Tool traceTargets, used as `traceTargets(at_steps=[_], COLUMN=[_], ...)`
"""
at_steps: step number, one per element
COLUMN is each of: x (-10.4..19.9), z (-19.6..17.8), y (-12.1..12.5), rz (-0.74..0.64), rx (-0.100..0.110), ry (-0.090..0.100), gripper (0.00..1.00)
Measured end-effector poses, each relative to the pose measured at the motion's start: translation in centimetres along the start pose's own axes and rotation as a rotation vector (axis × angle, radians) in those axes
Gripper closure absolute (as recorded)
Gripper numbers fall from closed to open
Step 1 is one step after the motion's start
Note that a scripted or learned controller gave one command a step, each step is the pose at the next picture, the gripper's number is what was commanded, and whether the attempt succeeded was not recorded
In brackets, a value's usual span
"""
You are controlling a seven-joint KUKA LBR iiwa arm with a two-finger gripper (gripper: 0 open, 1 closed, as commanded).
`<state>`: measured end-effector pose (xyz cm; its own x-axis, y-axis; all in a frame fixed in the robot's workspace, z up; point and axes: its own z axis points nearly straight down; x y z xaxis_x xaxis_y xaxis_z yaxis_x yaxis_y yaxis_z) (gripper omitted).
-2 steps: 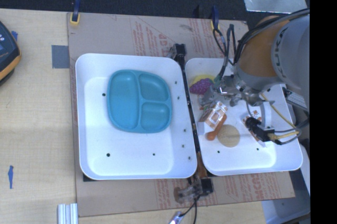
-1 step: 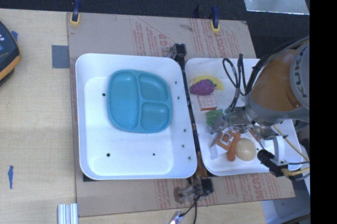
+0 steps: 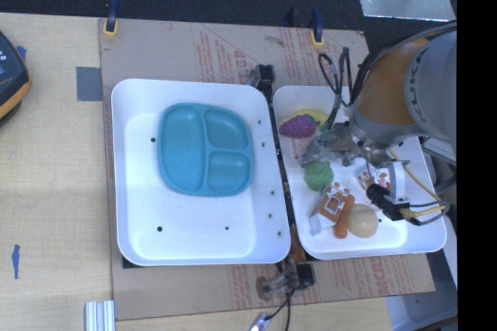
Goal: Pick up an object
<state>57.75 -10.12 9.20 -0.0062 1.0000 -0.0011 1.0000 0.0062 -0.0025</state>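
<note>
Right now, over the right-hand bin:
Arm: grey with its orange band (image 3: 388,88), reaching in from the right and hanging low over the right bin (image 3: 419,244).
Gripper (image 3: 330,144): down among the objects at the bin's upper left; whether the claw is wide, narrow or holding something, I cannot tell, it blurs into the clutter.
Purple grapes (image 3: 298,125): just left of the gripper, near the dividing wall.
Green object (image 3: 318,175): directly below the gripper, possibly touching it.
Orange carrot-like piece (image 3: 343,219): lower down, beside a beige round item (image 3: 363,222).
Left bin (image 3: 132,228): holds a blue divided plate (image 3: 206,149), lying flat.
</note>
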Motion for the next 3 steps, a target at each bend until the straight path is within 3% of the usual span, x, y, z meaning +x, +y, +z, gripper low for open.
traceTargets(at_steps=[1,2,3], x=[0.4,0.3,0.3], z=[0.1,-1.0,-1.0], y=[-2.9,-2.9,-2.9], rz=[0.001,-0.003,-0.002], rx=[0.002,0.004,0.004], ry=[0.0,-0.002,-0.001], gripper=[0.0,1.0,0.0])
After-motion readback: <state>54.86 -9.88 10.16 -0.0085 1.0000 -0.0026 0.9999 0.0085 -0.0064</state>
